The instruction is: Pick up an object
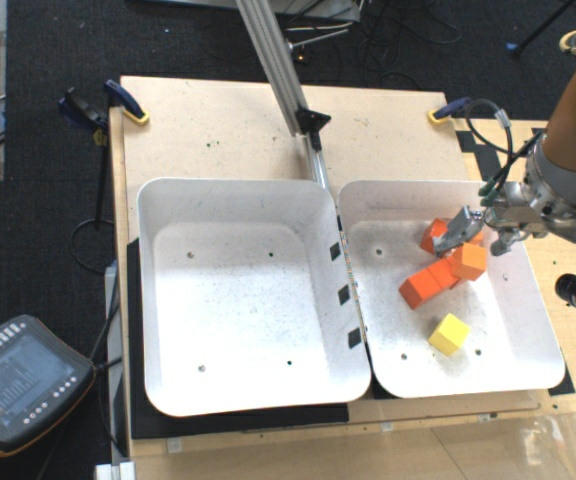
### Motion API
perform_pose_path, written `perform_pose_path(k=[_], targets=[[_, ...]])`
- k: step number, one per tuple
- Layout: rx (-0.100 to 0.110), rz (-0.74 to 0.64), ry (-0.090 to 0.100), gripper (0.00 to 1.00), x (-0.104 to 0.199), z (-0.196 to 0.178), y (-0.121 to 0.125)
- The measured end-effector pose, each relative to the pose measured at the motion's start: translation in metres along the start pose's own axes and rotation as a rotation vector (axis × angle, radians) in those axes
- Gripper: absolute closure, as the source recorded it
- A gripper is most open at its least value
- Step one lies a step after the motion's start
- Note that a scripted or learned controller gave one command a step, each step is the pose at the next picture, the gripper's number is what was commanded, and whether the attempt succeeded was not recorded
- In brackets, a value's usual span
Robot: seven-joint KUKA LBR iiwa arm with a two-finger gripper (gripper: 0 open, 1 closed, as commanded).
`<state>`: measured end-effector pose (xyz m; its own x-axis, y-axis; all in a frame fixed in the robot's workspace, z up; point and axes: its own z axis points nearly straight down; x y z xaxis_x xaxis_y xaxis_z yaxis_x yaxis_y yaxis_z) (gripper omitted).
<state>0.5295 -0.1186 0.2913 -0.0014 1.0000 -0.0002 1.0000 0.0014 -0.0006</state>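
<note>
The right bin (528, 358) holds a cluster of blocks. A small red-orange block (433, 236) lies furthest back, an orange cube (471, 262) sits beside it, and a longer red-orange block (425, 284) leans against the cube's left side. A yellow cube (449, 334) lies apart, nearer the front. My gripper (476, 234) reaches in from the right and hovers low over the back of the cluster, between the small red-orange block and the orange cube. Its body hides part of both blocks.
The left bin (168, 268) stands alongside, sharing a raised rim with the right bin. A slanted metal pole (273, 53) rises from behind the bins. Blue and yellow clamps (128, 103) grip the bench's back corners. A teach pendant (18, 383) lies at the lower left.
</note>
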Motion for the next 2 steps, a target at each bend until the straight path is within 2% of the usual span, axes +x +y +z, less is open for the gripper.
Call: perform_pose_path(k=[1, 2], targets=[[-0.001, 0.001, 0.0, 0.0, 0.0, 0.0, 0.0], [0.003, 0.002, 0.0, 0.0, 0.0, 0.044, -0.004]])
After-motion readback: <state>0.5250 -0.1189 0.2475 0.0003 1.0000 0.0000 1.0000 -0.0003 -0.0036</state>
